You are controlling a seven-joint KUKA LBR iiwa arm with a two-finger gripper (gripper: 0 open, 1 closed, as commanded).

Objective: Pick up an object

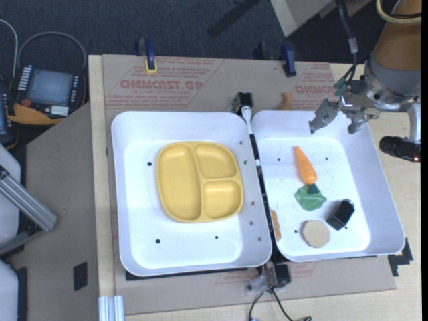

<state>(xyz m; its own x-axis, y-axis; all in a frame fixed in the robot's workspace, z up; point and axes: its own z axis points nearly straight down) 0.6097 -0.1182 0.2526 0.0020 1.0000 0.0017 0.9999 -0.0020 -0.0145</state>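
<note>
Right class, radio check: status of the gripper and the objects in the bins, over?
Gripper open, empty, above right bin's far edge. Carrot, green piece, black block, tan disc untouched. Nothing blocking.

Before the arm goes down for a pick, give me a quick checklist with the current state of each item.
1. Tool above the right bin: ok, over its top rim.
2. Tool carrying nothing: ok, nothing between its fingers.
3. Fingers spread for a grasp: ok.
4. Targets in reach: ok; carrot, green piece, black block and tan disc lie in the right bin.
5. Clearance around the carrot: not ok, its lower end sits close to the green piece.
6. Yellow tray out of the way: ok, in the left bin.
</note>
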